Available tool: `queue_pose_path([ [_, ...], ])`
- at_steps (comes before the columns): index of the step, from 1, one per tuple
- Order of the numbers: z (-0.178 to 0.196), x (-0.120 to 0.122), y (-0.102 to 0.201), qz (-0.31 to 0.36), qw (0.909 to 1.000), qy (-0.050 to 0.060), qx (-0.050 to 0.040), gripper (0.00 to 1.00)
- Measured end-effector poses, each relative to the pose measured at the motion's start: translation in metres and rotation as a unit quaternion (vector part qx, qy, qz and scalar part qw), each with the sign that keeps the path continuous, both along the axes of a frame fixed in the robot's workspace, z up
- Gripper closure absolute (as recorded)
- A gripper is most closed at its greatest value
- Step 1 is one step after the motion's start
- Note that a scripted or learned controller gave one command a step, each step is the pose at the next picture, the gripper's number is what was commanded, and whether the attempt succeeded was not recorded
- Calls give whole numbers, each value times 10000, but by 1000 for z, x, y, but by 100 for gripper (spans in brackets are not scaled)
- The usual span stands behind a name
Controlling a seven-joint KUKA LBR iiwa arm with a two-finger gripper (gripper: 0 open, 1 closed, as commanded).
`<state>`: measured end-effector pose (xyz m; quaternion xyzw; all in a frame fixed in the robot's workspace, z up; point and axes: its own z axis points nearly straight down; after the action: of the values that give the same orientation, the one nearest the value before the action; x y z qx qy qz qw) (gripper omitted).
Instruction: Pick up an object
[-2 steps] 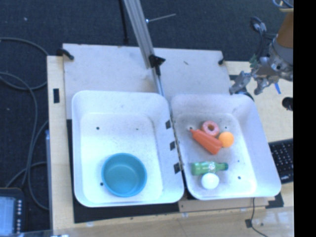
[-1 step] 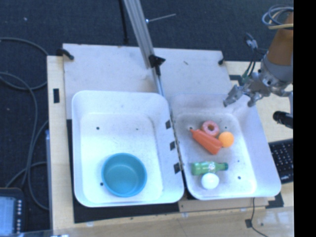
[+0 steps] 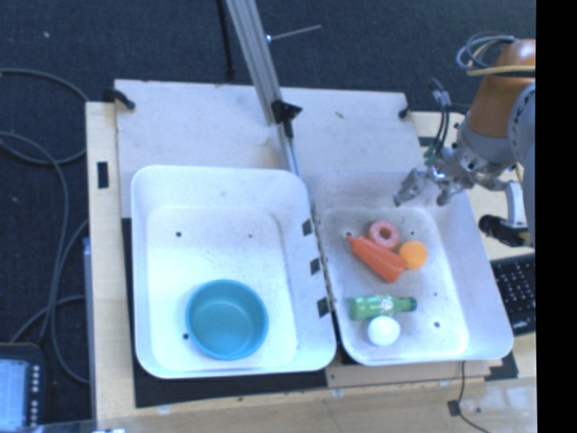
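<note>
The right bin (image 3: 455, 242) holds an orange carrot (image 3: 375, 256), a pink ring (image 3: 385, 234), a small orange ball (image 3: 413, 254), a green bottle (image 3: 382, 307) and a white ball (image 3: 383, 331). The left bin (image 3: 162, 197) holds a blue bowl (image 3: 226, 319). My gripper (image 3: 424, 188) hangs over the back right corner of the right bin, above and to the right of the pink ring. Its fingers are spread and nothing lies between them.
A slanted metal pole (image 3: 257, 52) rises from the bench behind the two bins. Cables trail over the dark floor at the left. A black keyboard (image 3: 514, 291) lies to the right of the right bin.
</note>
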<state>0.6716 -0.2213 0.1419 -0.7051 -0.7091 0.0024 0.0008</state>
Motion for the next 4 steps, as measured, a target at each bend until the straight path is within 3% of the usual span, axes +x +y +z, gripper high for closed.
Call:
queue_pose_path([
  [1, -43, -1, -1, 9, 10000, -5, -1, 0],
  [2, -24, 3, -3, 27, 10000, -79, -45, 100],
  [4, 81, 3, 0, 23, 10000, -69, 6, 100],
])
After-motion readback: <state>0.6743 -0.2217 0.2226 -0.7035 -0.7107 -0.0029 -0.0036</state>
